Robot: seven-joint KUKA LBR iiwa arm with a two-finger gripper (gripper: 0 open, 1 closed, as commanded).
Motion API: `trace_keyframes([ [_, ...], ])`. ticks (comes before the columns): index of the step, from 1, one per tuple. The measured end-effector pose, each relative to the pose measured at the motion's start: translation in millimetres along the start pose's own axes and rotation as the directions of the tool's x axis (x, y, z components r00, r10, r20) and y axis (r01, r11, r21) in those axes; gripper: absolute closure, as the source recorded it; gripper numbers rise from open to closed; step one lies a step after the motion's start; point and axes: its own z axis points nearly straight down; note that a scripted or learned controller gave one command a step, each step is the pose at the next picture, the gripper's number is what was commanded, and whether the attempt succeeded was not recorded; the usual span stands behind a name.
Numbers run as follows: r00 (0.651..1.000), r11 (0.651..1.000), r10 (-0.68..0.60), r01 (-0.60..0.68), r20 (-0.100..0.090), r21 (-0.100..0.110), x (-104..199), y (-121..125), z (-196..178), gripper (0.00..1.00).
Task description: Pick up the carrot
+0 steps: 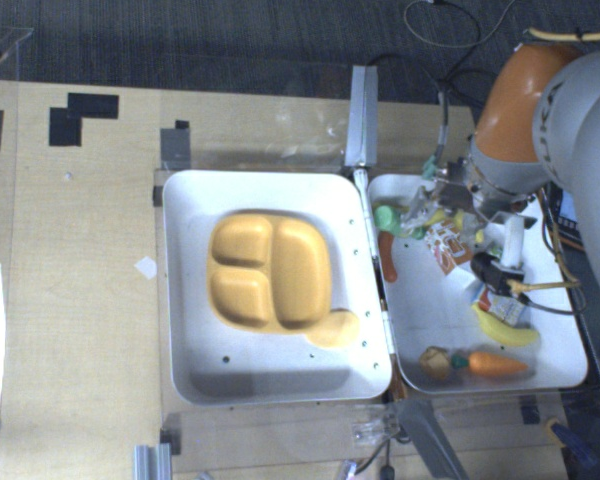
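The carrot [497,365] is orange with a dark green stub at its left end. It lies flat along the front wall of the right bin [420,328]. My gripper [438,205] hangs over the far end of that bin, among small clutter, well away from the carrot. Above it, the grey wrist and its orange band [517,96] reach in from the right.
The right bin also holds a yellow banana [508,332] just behind the carrot, a brown lump [437,361] to the carrot's left, a red sausage-shaped piece [387,257], a green object [385,216] and a printed packet [446,254]. A yellow divided tray [272,270] sits in the left bin [190,348].
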Motion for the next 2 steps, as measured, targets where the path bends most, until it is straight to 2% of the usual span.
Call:
trace_keyframes([
  [1, 0.966, 0.965, -0.260, 0.260, 0.000, -0.016, -36, 4, 67, 0.00],
  [2, 0.814, 0.812, -0.581, 0.581, 0.024, -0.052, -73, -8, 82, 0.00],
])
